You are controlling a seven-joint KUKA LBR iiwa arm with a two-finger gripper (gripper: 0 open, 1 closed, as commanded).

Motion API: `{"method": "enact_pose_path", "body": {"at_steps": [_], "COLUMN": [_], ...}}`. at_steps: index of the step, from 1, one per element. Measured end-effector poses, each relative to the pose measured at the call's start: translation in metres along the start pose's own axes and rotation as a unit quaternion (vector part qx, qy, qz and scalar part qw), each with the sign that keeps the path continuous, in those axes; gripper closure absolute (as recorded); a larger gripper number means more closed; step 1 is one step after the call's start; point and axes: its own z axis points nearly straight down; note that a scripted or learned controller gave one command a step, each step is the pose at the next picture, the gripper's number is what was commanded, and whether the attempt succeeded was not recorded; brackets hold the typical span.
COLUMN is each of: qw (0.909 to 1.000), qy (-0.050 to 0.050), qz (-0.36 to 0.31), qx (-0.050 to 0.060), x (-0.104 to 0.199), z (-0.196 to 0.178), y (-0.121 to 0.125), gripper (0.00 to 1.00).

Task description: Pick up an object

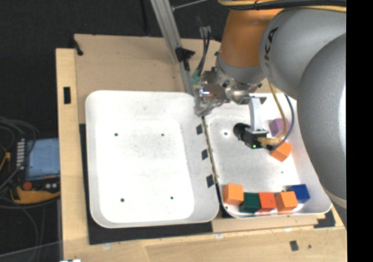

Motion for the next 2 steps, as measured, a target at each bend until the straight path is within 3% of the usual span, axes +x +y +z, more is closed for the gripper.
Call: {"method": "enact_pose_path", "body": {"at_steps": [1, 2], "qw": [1.0, 1.0], "qy": [0.001, -0.001], "qz": [0.0, 0.001], "qx": [0.0, 0.001], "x": [0.0434, 0.0392], "z": [-0.0041, -0.0042], "y": [0.0235, 0.0227], "gripper": [1.0, 0.0]}}
